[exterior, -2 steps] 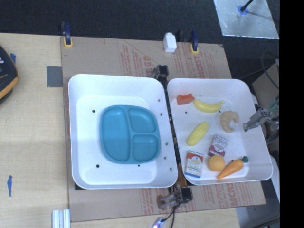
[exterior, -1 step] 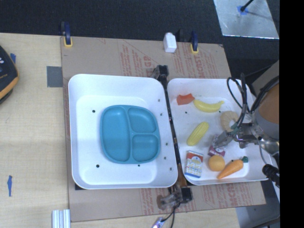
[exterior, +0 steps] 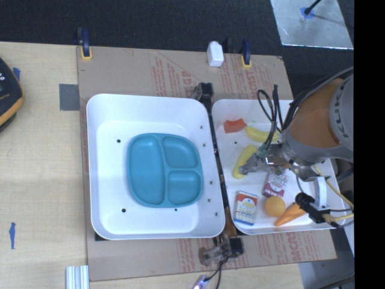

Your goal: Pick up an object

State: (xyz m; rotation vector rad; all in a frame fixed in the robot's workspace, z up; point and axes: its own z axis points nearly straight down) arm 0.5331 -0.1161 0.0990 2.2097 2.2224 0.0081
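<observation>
Over the right-hand shallow white bin my gripper hangs low, just beside the yellow plastic banana-shaped piece, and from this slant I cannot tell how the hand is set. That yellow piece lies in the middle of the bin's left half, and I judge it light, hard and smooth, likely to skid on the slick floor; across its narrow middle looks the safest hold. Close around it lie a small red block, a second yellow piece, a purple-and-white sachet, a little red-and-white carton, an orange ball and an orange carrot-shaped toy, so room is tight. Across the divide, the left white bin bears a blue sectioned plastic plate. Both bins rest on brown cardboard over the pale wooden bench.
</observation>
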